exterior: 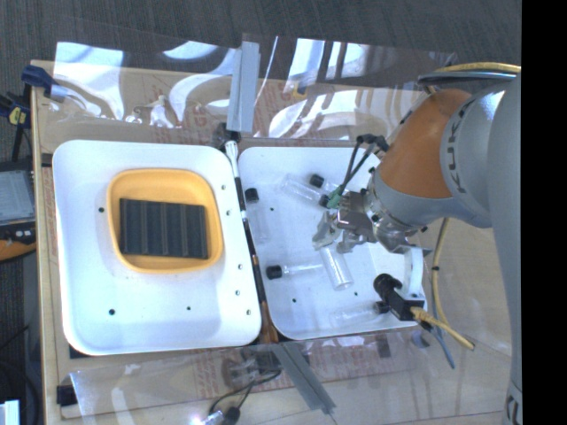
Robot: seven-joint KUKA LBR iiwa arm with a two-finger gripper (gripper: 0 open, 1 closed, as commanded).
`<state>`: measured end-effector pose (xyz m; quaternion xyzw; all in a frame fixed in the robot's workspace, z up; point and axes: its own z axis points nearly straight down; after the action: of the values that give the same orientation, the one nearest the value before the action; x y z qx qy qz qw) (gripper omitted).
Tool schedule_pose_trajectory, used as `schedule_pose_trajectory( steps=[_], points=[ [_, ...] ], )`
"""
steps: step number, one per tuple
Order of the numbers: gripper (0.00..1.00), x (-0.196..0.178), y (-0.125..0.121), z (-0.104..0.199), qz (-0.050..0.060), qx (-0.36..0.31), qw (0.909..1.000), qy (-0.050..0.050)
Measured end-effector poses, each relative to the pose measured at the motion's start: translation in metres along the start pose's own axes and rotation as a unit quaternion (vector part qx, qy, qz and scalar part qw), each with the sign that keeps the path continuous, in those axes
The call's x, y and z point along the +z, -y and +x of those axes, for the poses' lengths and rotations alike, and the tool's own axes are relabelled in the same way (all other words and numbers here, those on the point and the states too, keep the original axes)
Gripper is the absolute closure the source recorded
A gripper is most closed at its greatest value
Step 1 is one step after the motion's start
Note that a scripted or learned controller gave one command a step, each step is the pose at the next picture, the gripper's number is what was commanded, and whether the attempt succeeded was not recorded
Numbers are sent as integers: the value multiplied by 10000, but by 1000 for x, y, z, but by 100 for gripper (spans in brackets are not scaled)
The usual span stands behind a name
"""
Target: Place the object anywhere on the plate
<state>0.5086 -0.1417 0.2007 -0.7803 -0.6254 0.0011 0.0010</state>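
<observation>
Near the right bin's point(292, 321) centre, the gripper point(341, 233) hung over clear tubes point(337, 271); its jaw state was unreadable. A square grasp should precede carrying to the yellow plate point(163, 220).

A single fixed camera looks down at a slant from above the pale wooden surface point(53, 343), far enough back to take in both shallow white plastic bins, the left bin point(80, 308) and the right bin point(292, 312), side by side. The grey arm with its orange band point(425, 153) enters from the frame's right.
</observation>
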Motion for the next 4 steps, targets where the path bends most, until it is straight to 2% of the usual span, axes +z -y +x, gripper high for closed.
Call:
schedule_pose_trajectory(
  steps=[1, 2, 3, 4],
  points=[
    [100, 38, 38, 17, 20, -861, 9963, -8],
    [100, 10, -1, 76, 0, -1876, 9822, -1],
    [100, 10, -30, 111, 5, -2037, 9790, 0],
    [100, 9, -38, 162, -6, -2561, 9667, -1]
  ],
)
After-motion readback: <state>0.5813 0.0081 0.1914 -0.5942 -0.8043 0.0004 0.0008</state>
